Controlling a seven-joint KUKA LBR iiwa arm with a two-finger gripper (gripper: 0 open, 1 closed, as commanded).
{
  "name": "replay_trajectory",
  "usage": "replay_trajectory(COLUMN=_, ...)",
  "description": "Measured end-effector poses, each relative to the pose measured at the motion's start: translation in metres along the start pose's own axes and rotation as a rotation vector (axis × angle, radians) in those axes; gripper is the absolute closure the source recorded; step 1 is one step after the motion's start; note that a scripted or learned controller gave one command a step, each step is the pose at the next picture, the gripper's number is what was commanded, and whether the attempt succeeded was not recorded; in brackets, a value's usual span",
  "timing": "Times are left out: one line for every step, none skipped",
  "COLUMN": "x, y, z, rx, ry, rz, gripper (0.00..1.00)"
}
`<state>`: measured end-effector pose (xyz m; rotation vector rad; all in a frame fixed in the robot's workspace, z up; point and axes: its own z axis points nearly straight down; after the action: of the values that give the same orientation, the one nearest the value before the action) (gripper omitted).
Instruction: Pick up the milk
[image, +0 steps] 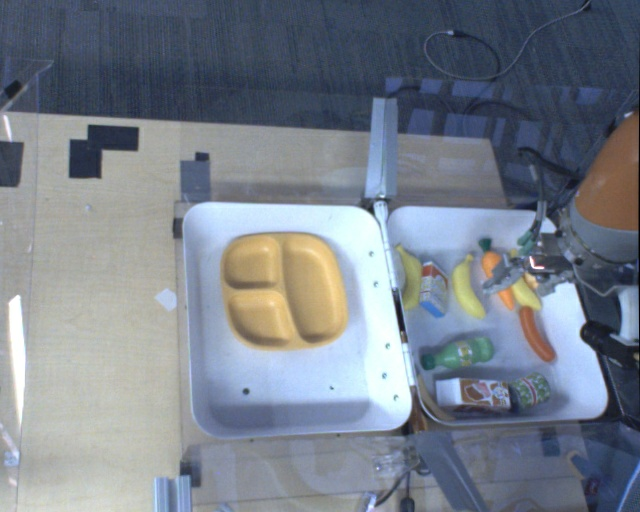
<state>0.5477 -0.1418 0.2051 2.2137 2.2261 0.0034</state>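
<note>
In the right bin (596, 402): milk (433, 288) at 9 o'clock; gripper (520, 276) at 2 o'clock, grasp state indiscernible.

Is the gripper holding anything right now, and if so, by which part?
Nothing visibly held. The gripper hovers over the carrot and a banana; the milk lies apart, untouched.

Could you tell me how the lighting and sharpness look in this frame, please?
Camera view: even, soft lighting; the yellow tray casts a faint shadow in the left bin; a bright glare streak at the far left edge; the gripper and the milk carton look slightly soft, small labels unreadable.
</note>
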Motion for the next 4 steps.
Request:
replay_trajectory(x=0.036, y=0.005, z=0.110, rx=-0.003, ry=0.000, rz=-0.091, gripper=0.00)
replay_trajectory(x=0.017, y=-0.039, z=0.115, rx=-0.012, ry=-0.002, rz=-0.127, gripper=0.00)
replay_trajectory(x=0.052, y=-0.024, z=0.115, rx=-0.011, ry=-0.003, rz=0.000, gripper=0.00)
replay_trajectory(x=0.027, y=0.044, z=0.116, rx=-0.010, ry=-0.001, rz=0.178, gripper=0.00)
